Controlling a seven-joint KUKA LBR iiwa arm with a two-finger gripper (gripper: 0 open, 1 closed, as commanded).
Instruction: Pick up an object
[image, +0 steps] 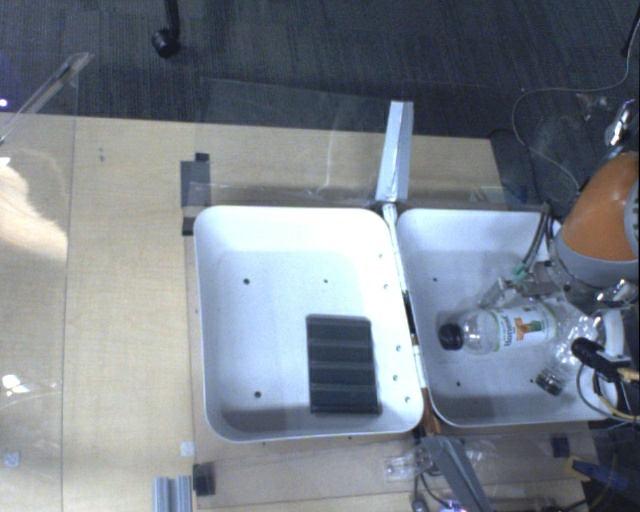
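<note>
A clear plastic bottle (495, 331) with a black cap and a printed label lies on its side in the right bin (440, 250), cap pointing left. My gripper (543, 325) reaches in from the right under the orange band and sits low over the bottle's base end, right at it. Glare and the clear plastic blur the gripper's outline there. A black ribbed rectangular block (342, 364) lies flat in the left bin (250, 260), near its front edge.
The two white bins sit side by side on a wooden bench, parted by a thin rim (405, 300). A metal bracket (396, 150) stands behind the divide. Cables (600, 375) hang beside the arm at the right.
</note>
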